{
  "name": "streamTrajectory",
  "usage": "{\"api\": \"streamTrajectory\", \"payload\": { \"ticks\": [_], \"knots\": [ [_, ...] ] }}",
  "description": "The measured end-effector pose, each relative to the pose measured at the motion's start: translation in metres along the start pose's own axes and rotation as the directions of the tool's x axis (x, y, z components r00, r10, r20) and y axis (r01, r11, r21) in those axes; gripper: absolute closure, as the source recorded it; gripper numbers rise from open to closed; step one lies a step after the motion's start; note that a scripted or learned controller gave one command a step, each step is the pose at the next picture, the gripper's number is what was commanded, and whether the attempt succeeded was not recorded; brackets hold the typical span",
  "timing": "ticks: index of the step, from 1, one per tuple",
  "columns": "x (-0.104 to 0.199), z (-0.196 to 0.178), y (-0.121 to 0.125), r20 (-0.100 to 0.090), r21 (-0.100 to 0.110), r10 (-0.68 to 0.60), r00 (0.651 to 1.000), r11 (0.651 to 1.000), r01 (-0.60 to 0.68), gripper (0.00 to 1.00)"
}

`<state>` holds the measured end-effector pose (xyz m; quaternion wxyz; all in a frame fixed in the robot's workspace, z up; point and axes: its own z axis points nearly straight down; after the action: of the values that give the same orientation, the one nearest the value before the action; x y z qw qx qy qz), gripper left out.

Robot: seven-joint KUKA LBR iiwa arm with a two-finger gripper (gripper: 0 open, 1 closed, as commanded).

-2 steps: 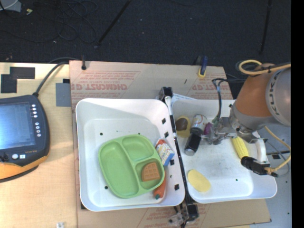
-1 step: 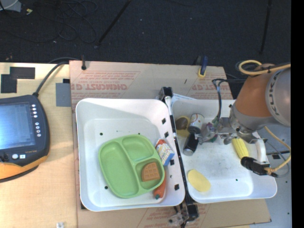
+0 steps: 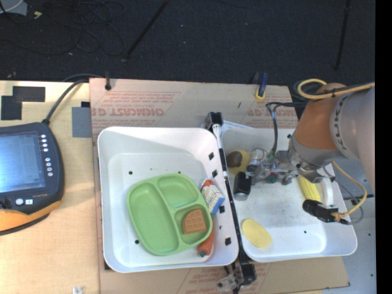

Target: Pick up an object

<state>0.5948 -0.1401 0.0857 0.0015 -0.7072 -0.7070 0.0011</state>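
Front of the right bin (image 3: 343, 247) has a yellow disc (image 3: 256, 233) lying flat on bare floor, so that's the easy target. Further back sit a black can (image 3: 242, 185), a brown ball (image 3: 234, 158) and a yellow corn-like piece (image 3: 312, 189). The claw (image 3: 271, 171) hovers low near the can, among a tangle of wires; can't tell if it's spread or pressed together, too cluttered. Left bin (image 3: 116, 146) holds a green tray (image 3: 156, 216) with a cookie (image 3: 195, 221) in it, an orange carrot (image 3: 207, 245) against its near edge. I'd go straight down on one isolated item, centred, well off the wall between the bins.
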Motion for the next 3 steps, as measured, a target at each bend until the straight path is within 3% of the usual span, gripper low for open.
{"api": "streamTrajectory", "payload": {
  "ticks": [1, 2, 3],
  "knots": [
    [0.011, -0.002, 0.038, 0.000, -0.004, -0.002, 1.000, 1.000, 0.002, 0.00],
    [0.011, -0.001, -0.003, -0.001, 0.003, 0.001, 1.000, 1.000, -0.001, 0.00],
    [0.020, -0.001, -0.080, -0.002, 0.005, 0.001, 1.000, 1.000, -0.001, 0.00]
  ]
}}
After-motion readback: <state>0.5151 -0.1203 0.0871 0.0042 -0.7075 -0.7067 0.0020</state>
